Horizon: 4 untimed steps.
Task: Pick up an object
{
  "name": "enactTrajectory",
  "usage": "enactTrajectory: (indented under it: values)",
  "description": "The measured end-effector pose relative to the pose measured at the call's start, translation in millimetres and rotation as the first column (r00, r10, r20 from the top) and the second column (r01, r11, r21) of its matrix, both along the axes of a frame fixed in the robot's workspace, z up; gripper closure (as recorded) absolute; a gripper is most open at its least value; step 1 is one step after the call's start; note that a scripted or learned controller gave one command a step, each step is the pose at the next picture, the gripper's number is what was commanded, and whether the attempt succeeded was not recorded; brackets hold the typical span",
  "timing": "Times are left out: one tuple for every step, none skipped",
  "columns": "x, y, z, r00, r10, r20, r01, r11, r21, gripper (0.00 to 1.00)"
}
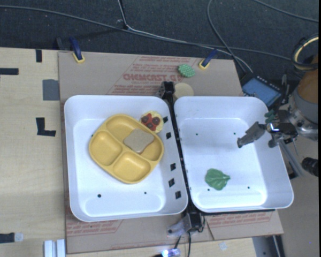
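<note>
Over right bin point(232, 107), right side: gripper point(246, 138) raised, grasping nothing, finger spread indiscernible | green leaf point(217, 179) lies nearer, apart, likely target | approach unfinished.

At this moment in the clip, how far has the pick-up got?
Nothing looks picked yet. The claw hangs over the right bin near its right wall, with nothing visible between its fingers. The green leaf-like item lies on that bin's floor, nearer the front and apart from the claw. The yellow divided tray sits in the left bin. Reaching, gripping and lifting are all left.
</note>
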<state>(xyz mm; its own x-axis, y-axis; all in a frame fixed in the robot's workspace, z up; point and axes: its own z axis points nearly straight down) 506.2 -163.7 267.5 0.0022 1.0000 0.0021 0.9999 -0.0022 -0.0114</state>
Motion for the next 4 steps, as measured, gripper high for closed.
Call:
enactTrajectory:
  values:
    - [2.0, 0.3, 5.2, 1.0, 0.003, 0.01, -0.003, 1.0, -0.002, 0.0]
    - [2.0, 6.1, -39.0, 1.0, 0.003, 0.007, -0.003, 1.0, -0.002, 0.0]
    - [-5.3, 14.8, -94.8, 1.0, 0.003, 0.006, -0.003, 1.0, -0.001, 0.0]
    - [-3.9, 16.1, -138.3, 1.0, 0.003, 0.006, -0.003, 1.0, -0.001, 0.0]
